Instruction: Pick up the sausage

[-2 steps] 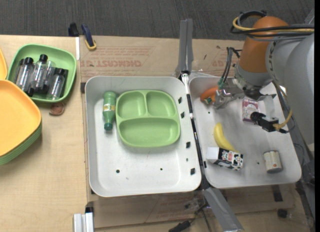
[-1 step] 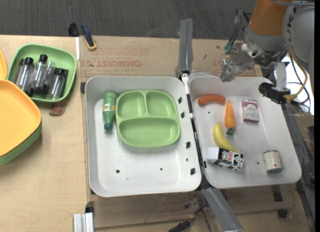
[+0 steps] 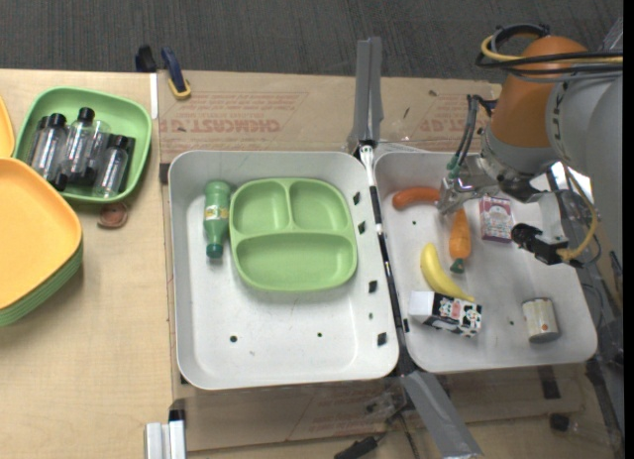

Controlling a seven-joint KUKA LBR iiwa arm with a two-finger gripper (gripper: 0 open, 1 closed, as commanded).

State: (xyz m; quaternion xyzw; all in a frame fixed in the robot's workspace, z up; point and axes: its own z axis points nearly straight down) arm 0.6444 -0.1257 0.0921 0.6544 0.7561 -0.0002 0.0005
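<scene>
One fixed camera above the bench [image 3: 109, 368], looking down at a slant — both white bins [image 3: 287, 363] fully in frame, floor along the far edge, arm [image 3: 555, 100] entering from the right.

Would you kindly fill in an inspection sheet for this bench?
Surface: two shallow white bins side by side.
Job's things: orange-red sausage, upper left of right bin.
Clutter: banana, carrot, milk carton, pink packet, grey can; left bin has green divided plate, green bottle.
Grippers: gripper beside sausage; fingers unclear.
Cables: yellow and black loops on arm.
Surroundings: green tray of bottles, orange plates.
</scene>
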